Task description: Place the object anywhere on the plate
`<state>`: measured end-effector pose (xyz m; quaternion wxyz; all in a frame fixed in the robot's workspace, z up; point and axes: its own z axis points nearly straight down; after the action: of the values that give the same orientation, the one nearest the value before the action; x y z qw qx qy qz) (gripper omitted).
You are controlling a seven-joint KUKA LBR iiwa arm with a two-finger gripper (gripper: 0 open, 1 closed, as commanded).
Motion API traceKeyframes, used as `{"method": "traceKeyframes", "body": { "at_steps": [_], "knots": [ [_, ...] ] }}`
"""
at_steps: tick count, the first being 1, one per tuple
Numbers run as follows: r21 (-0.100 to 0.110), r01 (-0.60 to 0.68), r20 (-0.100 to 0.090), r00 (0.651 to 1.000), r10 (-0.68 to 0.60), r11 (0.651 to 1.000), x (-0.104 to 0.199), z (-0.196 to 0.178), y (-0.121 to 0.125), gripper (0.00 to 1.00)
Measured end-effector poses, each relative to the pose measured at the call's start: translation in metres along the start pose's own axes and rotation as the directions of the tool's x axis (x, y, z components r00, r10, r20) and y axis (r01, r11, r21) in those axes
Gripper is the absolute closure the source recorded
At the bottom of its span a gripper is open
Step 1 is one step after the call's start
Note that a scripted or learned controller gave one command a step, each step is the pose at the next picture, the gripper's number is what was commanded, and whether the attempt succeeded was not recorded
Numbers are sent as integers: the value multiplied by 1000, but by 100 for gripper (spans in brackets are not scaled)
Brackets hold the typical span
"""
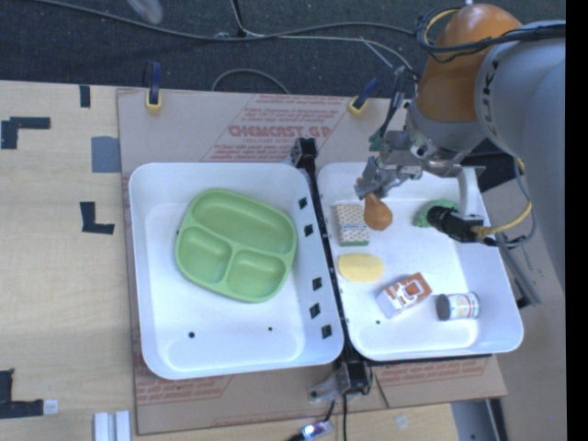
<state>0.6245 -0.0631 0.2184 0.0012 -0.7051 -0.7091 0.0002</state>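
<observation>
A green plate (237, 244) with three compartments lies in the left bin (161, 338), with nothing on it. My gripper (370, 191) hangs over the upper left part of the right bin (487, 338). Directly below its tip sits a brown pear-shaped object (378, 214), touching or nearly touching the gripper. The arm's body hides whether the object is held.
Also in the right bin are a pale checkered block (351, 223), a yellow oval (360, 266), an orange and white box (404, 294), a small white can with a dark end (457, 306) and a small green thing (424, 217). A black divider (317, 246) separates the bins.
</observation>
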Motion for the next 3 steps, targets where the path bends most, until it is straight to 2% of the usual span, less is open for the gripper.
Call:
{"method": "traceKeyframes", "body": {
  "at_steps": [2,3],
  "knots": [
    [2,0,1,1000,0,1000,101,16,-33,100],
    [-1,2,0,1000,-2,1000,158,6,-38,100]
  ]
}}
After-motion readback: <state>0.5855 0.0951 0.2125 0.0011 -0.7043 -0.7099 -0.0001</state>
